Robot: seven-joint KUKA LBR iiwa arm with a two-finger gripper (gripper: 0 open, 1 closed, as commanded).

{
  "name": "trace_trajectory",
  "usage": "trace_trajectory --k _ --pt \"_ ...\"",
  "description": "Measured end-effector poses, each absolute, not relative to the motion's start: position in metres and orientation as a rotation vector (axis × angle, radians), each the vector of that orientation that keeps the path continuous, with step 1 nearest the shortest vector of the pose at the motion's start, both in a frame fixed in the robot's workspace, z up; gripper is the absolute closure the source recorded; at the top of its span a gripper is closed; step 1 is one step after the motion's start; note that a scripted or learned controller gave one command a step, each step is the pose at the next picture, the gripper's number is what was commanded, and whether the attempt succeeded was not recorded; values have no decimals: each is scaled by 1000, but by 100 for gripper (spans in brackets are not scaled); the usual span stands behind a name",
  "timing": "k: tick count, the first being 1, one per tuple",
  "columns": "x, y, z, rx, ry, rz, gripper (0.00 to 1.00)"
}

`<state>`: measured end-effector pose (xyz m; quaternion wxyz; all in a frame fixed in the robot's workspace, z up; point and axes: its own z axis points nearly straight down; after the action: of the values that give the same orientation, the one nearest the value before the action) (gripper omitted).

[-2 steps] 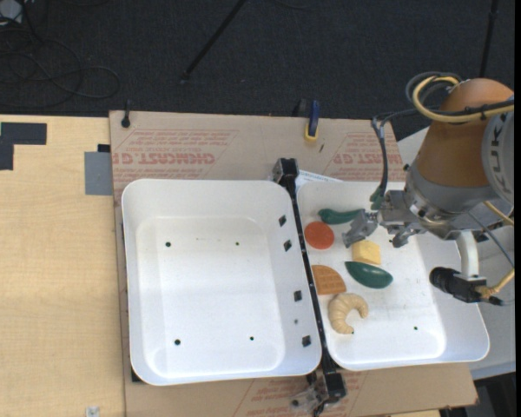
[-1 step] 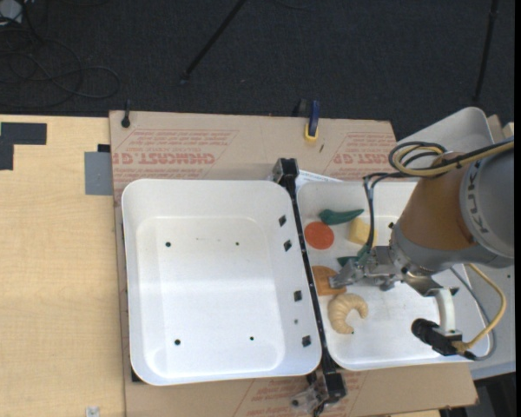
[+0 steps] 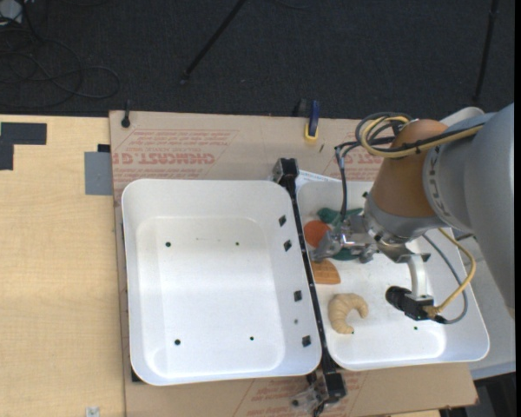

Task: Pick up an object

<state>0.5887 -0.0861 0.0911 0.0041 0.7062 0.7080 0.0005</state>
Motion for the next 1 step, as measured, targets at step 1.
trace_trajectory --k 1 --pt "589 -87 103 2222 2213 11 100"
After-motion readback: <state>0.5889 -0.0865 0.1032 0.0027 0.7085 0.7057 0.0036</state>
